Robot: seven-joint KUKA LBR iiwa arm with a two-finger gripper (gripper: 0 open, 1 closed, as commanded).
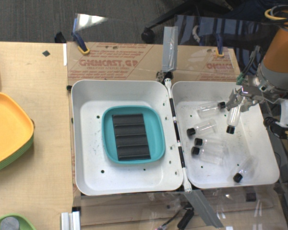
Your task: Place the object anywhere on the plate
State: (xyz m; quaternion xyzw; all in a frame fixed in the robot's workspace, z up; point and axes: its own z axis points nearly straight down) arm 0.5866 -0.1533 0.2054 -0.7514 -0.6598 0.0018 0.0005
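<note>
The gripper (238, 101) hangs over the far right part of the right bin (259, 178), with the grey arm (278, 61) and its orange band reaching in from the right. A clear vial with a black cap (232, 119) hangs just below the fingertips, its long axis close to upright, cap end down. The top of the vial seems to sit between the fingers, so the claw looks clenched on it, though the glass is transparent and the contact is hard to make out against the white bin.

The relation that matters is sideways. The teal plate (156, 150) lies in the left bin (86, 128), well apart from the gripper and to its left, a little nearer the camera. Between the two stand the adjoining walls of the bins. A dark ribbed insert (130, 136) fills the middle of the plate, its ribs running left to right.

Several more clear vials lie flat on the floor of the right bin: one (209, 110) just left of the held vial, one (201, 128) nearer, and others toward the near right corner, with loose black caps among them.

In my judgement the coming move is a carry leftward over the dividing walls. The hanging vial needs to clear those walls, and its lower end is the part most likely to catch.
</note>
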